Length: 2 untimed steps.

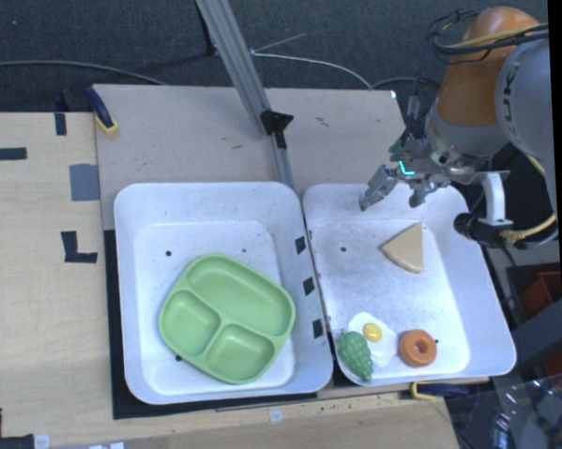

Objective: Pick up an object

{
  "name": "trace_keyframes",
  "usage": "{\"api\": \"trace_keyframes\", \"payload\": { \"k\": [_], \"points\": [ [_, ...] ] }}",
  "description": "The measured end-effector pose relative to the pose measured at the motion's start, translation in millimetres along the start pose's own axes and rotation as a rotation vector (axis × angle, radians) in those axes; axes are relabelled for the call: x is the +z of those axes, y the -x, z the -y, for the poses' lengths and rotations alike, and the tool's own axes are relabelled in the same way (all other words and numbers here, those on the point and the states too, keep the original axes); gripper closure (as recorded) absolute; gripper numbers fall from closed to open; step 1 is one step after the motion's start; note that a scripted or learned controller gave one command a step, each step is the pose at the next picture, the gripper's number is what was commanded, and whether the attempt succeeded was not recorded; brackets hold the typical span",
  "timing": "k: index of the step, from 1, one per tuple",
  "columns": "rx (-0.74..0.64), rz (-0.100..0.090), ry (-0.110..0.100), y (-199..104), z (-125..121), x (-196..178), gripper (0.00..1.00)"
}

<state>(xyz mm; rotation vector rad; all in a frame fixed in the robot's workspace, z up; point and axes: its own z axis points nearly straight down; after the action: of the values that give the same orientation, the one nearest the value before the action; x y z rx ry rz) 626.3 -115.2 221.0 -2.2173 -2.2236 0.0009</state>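
1. You see the pale tan wedge-shaped piece, like a cheese slice, lying flat in the right white bin, in its upper middle part. Its long axis runs on a slant, with the narrow tip pointing to the upper right and the broad end toward the lower left; no writing can be read on it.
2. Your two-finger gripper hangs above the bin's far edge, just beyond the wedge, fingers spread wide with nothing between them.
3. Near the bin's front wall you find a fried-egg toy, a green leafy vegetable toy touching it, and a brown doughnut beside.
4. The left white bin holds a green three-compartment plate.
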Motion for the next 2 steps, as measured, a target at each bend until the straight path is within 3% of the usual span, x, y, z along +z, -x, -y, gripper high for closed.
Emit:
{"api": "trace_keyframes", "payload": {
  "k": [2],
  "points": [
    [0.002, 0.002, -0.005, 11, 5, 112, 0.0]
  ]
}}
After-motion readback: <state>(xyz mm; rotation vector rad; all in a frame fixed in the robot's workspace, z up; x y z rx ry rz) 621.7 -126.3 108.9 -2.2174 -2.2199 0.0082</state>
